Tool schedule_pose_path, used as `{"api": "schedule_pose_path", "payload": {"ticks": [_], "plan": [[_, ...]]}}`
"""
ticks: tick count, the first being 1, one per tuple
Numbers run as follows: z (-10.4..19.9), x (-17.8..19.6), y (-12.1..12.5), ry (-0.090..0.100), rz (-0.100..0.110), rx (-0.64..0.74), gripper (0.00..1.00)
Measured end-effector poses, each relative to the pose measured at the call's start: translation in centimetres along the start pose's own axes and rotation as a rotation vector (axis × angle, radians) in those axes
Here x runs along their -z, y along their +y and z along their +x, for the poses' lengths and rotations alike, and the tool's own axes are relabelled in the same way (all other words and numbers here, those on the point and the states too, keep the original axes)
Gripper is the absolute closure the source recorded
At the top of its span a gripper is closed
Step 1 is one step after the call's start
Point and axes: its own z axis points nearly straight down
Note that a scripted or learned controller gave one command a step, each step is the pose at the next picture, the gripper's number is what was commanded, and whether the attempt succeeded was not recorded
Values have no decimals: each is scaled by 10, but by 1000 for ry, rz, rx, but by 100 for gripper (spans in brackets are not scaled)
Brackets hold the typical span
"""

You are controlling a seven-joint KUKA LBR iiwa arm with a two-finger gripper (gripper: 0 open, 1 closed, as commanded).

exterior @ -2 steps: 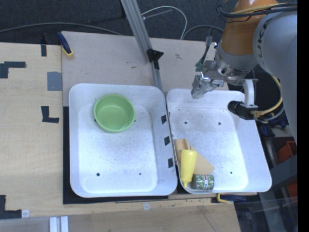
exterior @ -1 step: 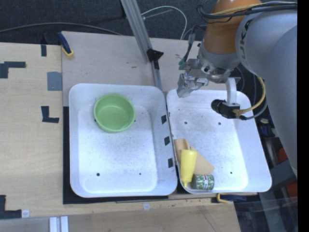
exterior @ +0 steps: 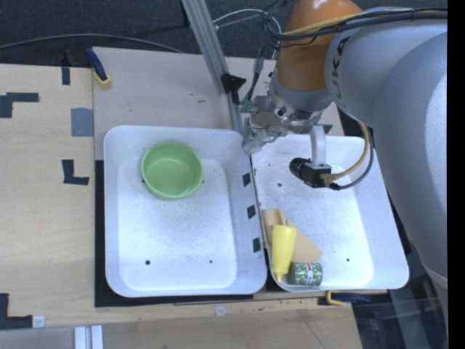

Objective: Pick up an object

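Observation:
A green bowl (exterior: 172,169) sits upright in the left bin (exterior: 182,267), toward its back. In the right bin (exterior: 363,231), near the front left corner, lie a yellow bottle-like object (exterior: 282,247), a tan piece (exterior: 305,249) partly under it, and a small green-labelled can (exterior: 305,273). My gripper (exterior: 256,141) hangs over the back left corner of the right bin, close to the divide between the bins. Nothing shows between its fingers.
The grey arm with its orange band (exterior: 320,27) fills the upper right. A slanted metal pole (exterior: 207,42) rises behind the bins. A blue-yellow clamp (exterior: 98,65) lies at the back left of the bench. Black tape marks dot the wooden surface.

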Motion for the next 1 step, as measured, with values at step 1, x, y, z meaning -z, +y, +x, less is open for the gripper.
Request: {"api": "schedule_pose_path", "payload": {"ticks": [1], "plan": [[55,7,7,1,-3,1,100]]}}
